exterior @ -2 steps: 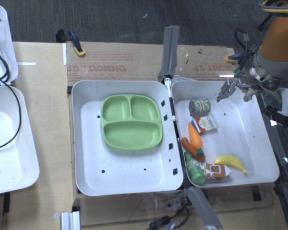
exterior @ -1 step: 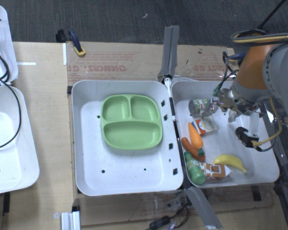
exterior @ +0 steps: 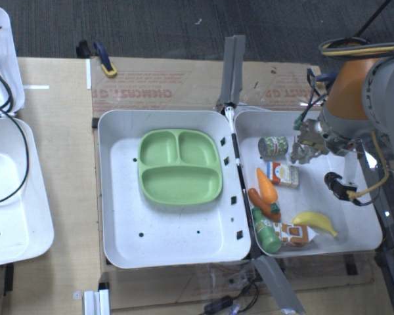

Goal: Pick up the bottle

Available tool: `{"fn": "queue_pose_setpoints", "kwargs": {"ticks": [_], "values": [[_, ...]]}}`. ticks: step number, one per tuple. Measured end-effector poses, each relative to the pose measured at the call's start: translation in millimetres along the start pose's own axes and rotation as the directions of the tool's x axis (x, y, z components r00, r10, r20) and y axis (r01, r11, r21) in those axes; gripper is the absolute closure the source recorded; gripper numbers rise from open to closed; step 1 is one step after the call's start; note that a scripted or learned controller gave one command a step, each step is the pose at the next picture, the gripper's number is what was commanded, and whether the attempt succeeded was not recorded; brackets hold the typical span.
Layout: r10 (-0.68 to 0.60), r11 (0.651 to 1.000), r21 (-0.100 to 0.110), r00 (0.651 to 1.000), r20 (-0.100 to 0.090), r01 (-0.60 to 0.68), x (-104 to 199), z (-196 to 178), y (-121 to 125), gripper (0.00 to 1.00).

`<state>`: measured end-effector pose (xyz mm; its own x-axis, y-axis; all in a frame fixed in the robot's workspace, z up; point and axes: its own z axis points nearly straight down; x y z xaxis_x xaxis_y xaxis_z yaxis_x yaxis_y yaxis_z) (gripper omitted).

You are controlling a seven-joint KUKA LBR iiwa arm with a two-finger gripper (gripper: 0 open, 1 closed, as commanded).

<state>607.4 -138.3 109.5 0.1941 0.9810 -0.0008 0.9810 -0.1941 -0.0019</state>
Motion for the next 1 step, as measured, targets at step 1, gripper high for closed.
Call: {"fn": "queue_pose_setpoints", "kwargs": {"ticks": [1], "values": [[-0.124, 0.992, 0.0, 0.992, 0.0, 0.124, -71.5, 18.4, -7.0, 1.0]]}}
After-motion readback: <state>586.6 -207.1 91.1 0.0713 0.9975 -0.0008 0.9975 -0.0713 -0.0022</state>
